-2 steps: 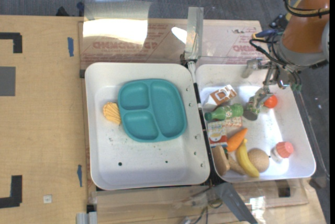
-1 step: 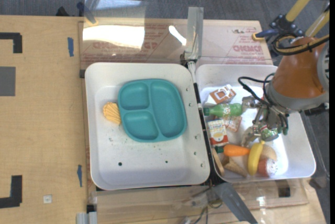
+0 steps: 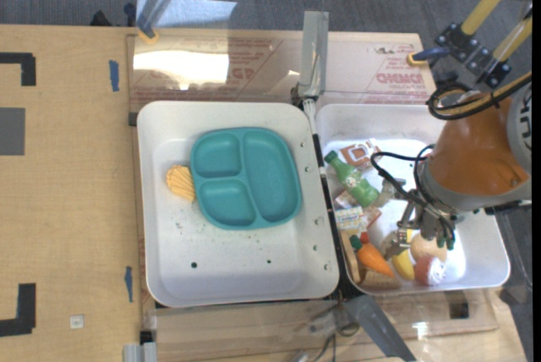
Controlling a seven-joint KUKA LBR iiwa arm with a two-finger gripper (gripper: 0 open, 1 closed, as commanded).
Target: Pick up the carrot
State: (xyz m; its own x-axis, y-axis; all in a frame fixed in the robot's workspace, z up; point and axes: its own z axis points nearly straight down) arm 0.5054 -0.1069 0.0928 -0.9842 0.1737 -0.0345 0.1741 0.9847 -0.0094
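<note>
Right bin holds carrot near its front-left corner; left bin holds teal plate; gripper grip cannot be told

Teal divided plate (yellow shell beside it) in left bin

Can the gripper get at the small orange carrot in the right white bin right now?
Probably yes: the gripper hangs just right of the small orange carrot, whose top looks uncovered, though toys crowd its sides.
</note>
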